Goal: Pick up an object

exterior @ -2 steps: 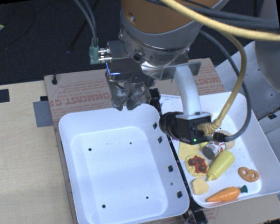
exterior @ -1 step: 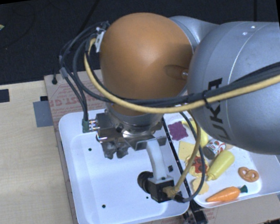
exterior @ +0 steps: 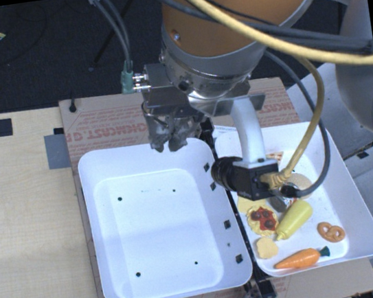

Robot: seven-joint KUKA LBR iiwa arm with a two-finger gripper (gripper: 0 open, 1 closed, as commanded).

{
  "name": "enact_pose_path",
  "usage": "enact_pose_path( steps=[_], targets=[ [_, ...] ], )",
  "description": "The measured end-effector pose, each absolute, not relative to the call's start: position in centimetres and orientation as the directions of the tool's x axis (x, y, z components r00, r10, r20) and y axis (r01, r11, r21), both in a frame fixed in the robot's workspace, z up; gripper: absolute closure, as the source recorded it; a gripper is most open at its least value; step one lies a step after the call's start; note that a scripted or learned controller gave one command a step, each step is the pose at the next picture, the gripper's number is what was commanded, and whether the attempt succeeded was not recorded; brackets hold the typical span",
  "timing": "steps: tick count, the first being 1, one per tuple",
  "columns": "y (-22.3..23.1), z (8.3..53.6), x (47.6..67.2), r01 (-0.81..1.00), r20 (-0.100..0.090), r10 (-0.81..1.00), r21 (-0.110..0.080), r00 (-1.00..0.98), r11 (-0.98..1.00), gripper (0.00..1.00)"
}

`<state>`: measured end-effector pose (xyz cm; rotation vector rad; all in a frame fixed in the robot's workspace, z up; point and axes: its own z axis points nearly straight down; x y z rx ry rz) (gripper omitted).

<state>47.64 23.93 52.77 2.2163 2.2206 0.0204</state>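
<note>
One pair of dark grey jaws hangs under the wrist of the arm, over the far rim of the left bin, close to the corner where it meets the right bin. I cannot tell whether the jaws are open or closed, because they look like one dark mass from this angle.

All the toy foods lie in the right bin, well apart from the jaws, to their right and nearer to the camera. Closest to the jaws is a flat yellow piece with red marks. Just beyond it is a yellow bottle-shaped toy, whose long axis is slanted, the narrow end pointing away from the jaws toward the near left. Farther out is a pale yellow piece, then a pretzel. Farthest from the jaws is an orange carrot, lying almost across the view, its tip pointing left and its green end right.
</note>
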Motion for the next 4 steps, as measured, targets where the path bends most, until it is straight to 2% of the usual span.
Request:
enact_pose_path(
  steps=[1,2,3,4],
  targets=[
    [24.4,40.8,47.4,1.000,-0.008,1.000,-0.014,-0.001,0.001,1.00],
    [24.3,53.5,47.6,1.000,0.005,1.000,0.009,-0.003,0.003,1.00],
    [24.3,33.5,47.3,1.000,-0.011,1.000,-0.020,0.000,0.000,1.00],
    [24.3,52.3,47.6,1.000,0.007,1.000,0.013,-0.002,0.002,1.00]
  ],
)
